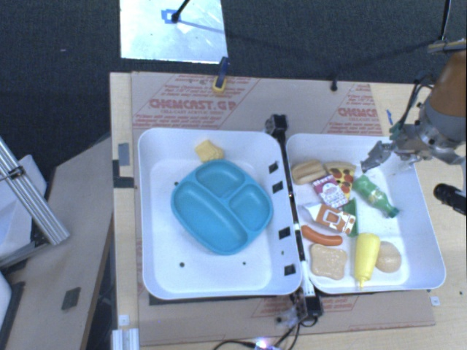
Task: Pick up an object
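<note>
Two shallow white bins [157, 217] sit side by side, the right one holding toy food including a green plastic bottle [375, 197], just beside which a grey two-finger gripper [373, 157] hovers, fingers spread and holding nothing.

A: How's the light?
B: Bright and even from overhead. The white bins [219, 286] nearly wash out, and shadows under the food are faint.
A: Any glare?
B: A shiny panel [171, 20] past the counter's [197, 97] far edge reflects pale light. The picture is soft and grainy.
</note>
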You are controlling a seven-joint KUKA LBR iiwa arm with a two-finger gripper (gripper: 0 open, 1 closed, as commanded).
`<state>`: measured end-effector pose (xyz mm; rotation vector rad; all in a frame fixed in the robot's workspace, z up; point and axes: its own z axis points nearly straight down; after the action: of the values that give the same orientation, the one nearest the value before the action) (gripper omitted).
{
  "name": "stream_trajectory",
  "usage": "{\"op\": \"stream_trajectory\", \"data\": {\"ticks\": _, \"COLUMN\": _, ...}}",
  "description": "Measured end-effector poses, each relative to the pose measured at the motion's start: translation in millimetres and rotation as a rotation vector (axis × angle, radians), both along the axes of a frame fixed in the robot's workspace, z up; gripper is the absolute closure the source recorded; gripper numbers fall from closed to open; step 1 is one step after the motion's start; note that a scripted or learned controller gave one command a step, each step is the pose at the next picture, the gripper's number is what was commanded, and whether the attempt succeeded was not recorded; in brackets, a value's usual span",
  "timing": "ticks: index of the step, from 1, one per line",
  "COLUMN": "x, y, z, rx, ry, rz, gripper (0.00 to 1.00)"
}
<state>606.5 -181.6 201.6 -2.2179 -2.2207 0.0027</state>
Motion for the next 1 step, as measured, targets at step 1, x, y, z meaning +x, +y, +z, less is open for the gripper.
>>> {"op": "stream_trajectory", "data": {"ticks": 1, "x": 8.8, "y": 5.1, "z": -56.1, "rx": 0.000, "ry": -0.002, "rz": 0.004, "gripper": 0.00}}
